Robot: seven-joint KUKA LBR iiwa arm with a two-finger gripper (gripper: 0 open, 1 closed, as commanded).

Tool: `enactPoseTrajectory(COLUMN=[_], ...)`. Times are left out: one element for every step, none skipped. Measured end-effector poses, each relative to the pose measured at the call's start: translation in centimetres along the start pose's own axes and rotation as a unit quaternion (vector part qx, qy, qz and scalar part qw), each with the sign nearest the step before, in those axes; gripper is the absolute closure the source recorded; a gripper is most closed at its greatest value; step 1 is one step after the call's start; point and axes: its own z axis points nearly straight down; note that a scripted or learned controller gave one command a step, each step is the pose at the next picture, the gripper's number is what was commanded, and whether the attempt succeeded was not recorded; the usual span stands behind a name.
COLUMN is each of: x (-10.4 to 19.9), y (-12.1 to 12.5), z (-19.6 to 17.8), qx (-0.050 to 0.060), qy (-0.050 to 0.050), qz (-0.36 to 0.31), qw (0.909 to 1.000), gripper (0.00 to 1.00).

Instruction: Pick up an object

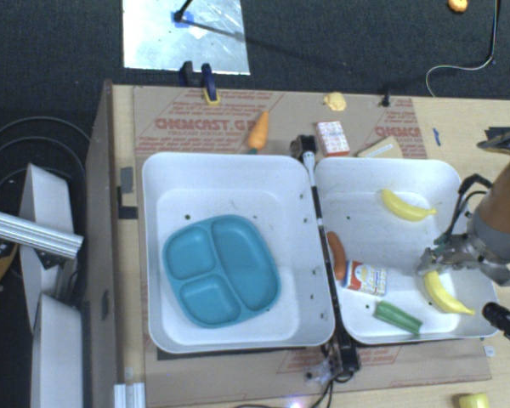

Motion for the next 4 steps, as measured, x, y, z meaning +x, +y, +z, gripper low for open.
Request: enactPoseTrajectory(x=[7.7, 7.2, 1.3, 3.0], y=[1.6, 1.5, 9.2, 15.2], z=[-1.5, -1.4, -5.9, -2.7], qx=[0.0, 0.001, -0.004, -0.002], qy=[0.001, 0.0, -0.003, 0.0], qz=[-0.004, 0.0, -0.001, -0.003], qw=[1.0, 1.0, 1.0, 1.0], gripper=[1.0, 0.0, 0.0, 0.0])
